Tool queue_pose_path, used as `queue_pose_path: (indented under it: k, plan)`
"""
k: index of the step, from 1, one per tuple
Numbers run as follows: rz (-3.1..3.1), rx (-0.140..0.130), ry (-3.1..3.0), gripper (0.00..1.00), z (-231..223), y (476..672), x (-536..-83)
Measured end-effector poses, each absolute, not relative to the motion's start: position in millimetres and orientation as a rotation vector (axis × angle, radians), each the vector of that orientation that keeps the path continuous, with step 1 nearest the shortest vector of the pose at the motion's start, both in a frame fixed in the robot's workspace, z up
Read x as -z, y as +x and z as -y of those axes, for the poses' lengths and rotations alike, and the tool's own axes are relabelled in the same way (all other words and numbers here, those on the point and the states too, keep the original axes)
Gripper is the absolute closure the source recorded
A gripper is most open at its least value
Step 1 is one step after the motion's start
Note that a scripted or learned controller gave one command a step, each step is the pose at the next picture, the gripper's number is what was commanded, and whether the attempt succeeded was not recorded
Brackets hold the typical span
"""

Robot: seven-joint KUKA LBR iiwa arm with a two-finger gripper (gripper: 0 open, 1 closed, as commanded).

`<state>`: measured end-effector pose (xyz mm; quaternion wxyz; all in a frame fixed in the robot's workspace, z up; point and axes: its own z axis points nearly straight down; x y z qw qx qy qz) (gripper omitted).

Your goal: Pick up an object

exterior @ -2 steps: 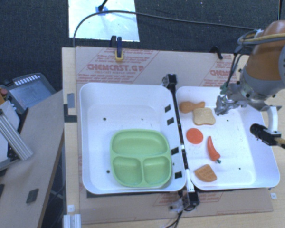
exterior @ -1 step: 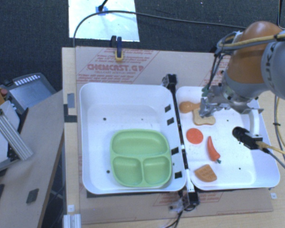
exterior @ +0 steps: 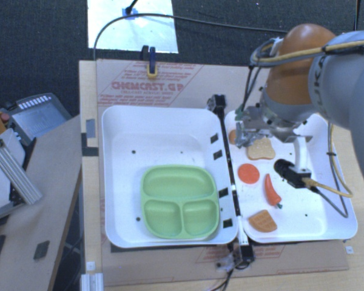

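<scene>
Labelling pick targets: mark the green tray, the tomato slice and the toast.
Green tray (exterior: 170, 183): camera view, floor of its large upper compartment.
Tomato slice (exterior: 249, 174): camera view, centre of the red disc.
Toast (exterior: 261, 149): camera view, middle of the pale slice.
</scene>
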<state>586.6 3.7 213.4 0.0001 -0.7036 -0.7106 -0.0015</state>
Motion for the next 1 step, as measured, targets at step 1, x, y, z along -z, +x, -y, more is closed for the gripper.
queue_pose_path:
  k: [1]
  plan:
    - [2.232,0.003,-2.209,1.00,-60.6,581.2,-208.1]
